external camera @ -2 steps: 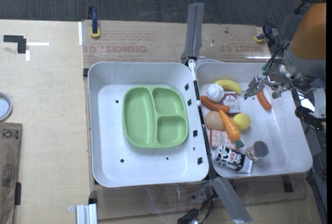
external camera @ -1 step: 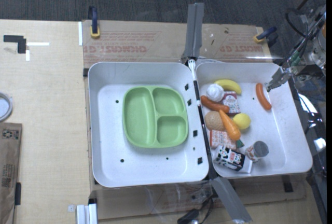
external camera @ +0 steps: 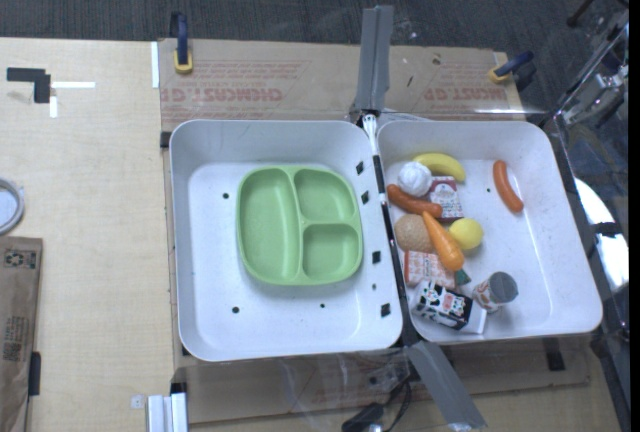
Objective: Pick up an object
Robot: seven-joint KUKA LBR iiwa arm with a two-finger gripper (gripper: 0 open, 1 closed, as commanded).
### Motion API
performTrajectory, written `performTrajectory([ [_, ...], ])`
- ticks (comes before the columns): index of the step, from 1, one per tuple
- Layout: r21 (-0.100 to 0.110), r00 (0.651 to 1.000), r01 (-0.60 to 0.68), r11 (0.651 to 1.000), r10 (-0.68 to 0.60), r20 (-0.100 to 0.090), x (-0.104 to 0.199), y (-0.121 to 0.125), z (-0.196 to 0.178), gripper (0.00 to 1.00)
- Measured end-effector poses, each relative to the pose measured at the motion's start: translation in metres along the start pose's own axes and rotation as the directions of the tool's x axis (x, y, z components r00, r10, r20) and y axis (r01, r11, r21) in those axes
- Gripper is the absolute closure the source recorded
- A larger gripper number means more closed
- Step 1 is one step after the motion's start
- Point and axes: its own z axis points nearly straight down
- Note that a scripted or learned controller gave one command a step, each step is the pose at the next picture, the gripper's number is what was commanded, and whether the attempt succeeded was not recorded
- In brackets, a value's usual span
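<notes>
Object: toy foods are lying in the right bin [external camera: 560,220], right of frame centre, none singled out yet.
Easiest target: the sausage [external camera: 508,186] is sitting apart near the bin's upper right, so I am judging it the cleanest pick.
Clutter: a banana [external camera: 441,164], carrot [external camera: 441,240], lemon [external camera: 467,234], milk carton [external camera: 446,306] and small can [external camera: 497,290] are crowding together, touching or overlapping.
Gripper: cannot tell its state.
Advice: coming straight down across the sausage's narrow width is looking safest.
Left bin [external camera: 200,220]: holding a green divided plate [external camera: 299,224] at its middle.
Surface: a pale wooden bench [external camera: 80,180] is bearing both bins, with cardboard [external camera: 270,85] behind.
Room: dark floor is running along the top of the frame.
</notes>
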Motion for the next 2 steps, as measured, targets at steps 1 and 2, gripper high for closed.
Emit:
performTrajectory([
  [1, 0.001, 1.000, 0.006, 1.000, -0.006, -0.001, -0.018, 0.050, 0.111, 0.00],
  [2, 0.001, 1.000, -0.002, 1.000, 0.002, -0.001, -0.018, 0.055, 0.223, 0.00],
])
